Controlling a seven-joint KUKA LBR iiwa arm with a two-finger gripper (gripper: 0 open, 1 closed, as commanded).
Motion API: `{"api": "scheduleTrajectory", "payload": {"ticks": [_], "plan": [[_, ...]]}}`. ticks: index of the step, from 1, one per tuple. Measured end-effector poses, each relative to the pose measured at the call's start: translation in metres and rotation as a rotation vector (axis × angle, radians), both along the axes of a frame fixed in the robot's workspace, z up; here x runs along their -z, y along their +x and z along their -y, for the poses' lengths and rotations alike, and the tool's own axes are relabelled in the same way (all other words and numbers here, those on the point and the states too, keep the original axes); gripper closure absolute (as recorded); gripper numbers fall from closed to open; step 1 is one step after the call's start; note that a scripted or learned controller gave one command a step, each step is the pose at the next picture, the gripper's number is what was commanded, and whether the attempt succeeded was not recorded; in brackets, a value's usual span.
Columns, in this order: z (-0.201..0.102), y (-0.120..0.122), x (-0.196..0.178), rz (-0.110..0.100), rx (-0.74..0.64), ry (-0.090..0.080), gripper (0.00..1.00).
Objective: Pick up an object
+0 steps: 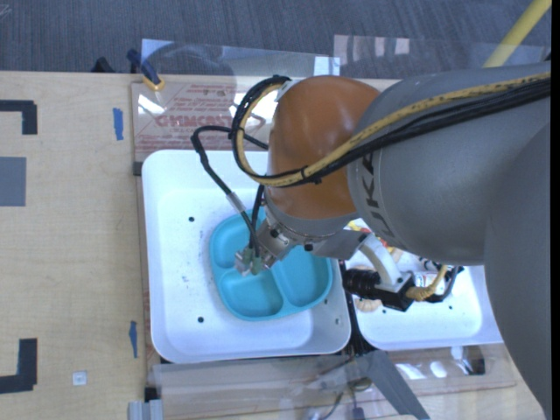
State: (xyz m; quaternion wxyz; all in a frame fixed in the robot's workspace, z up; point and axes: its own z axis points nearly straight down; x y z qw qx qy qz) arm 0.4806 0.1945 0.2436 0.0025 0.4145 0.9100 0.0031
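A light blue divided dish (pixel 293 289) lies in the left white bin (pixel 175 234), right of the bin's middle. My gripper (pixel 253 261) hangs straight down into the dish, its tip at the raised divider near the dish's left compartment. The tip is small and dark against the blue, and it looks to be touching the dish. The grey arm with its orange band (pixel 315 147) covers the back right of this bin and hides part of the dish.
The right white bin (pixel 437 322) is mostly hidden under the arm; small yellow and white items (pixel 430 280) peek out near its left side. A clear plastic sheet (pixel 188 103) lies behind the left bin. The wooden bench (pixel 61 234) stretches to the left.
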Motion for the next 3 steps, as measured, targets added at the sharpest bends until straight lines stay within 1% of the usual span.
{"api": "scheduleTrajectory", "payload": {"ticks": [1,2,3], "plan": [[-0.016,0.000,0.026,-0.009,-0.312,-0.005,1.00],[-0.031,0.016,0.020,-0.003,0.010,-0.003,1.00],[-0.023,0.023,0.045,-0.012,0.327,-0.004,1.00]]}}
